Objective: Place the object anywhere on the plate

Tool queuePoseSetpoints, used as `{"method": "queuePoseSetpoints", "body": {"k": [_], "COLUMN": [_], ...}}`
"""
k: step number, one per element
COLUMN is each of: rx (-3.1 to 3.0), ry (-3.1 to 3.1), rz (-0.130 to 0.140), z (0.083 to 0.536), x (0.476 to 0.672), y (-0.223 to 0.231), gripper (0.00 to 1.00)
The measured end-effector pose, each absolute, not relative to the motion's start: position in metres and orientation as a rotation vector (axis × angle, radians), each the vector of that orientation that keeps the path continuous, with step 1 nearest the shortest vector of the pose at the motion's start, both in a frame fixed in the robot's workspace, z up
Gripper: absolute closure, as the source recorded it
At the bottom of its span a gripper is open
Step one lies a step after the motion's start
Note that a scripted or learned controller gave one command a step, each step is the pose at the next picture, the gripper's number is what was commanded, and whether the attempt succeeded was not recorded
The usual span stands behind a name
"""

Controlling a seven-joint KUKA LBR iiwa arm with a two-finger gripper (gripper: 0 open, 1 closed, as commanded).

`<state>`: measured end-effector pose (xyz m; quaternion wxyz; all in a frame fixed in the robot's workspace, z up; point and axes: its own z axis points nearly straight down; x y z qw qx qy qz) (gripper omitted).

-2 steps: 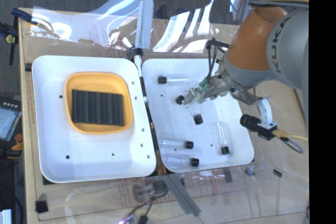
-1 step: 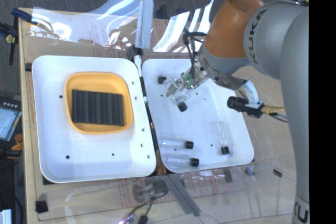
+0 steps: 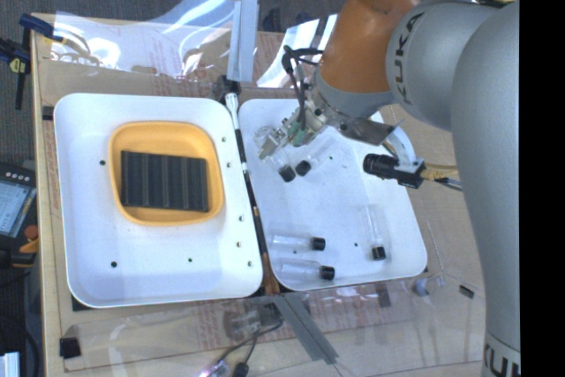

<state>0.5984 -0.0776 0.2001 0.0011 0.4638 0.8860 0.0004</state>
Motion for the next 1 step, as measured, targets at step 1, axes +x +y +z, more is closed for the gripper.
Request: {"method": "queuePoseSetpoints", "body": {"k": [1], "rx": [1.456], "ry": [2.781], "rz": [0.001], "z": [0.2002], "x": [0.5985], "y": [-0.0777], "gripper": [0.00]}}
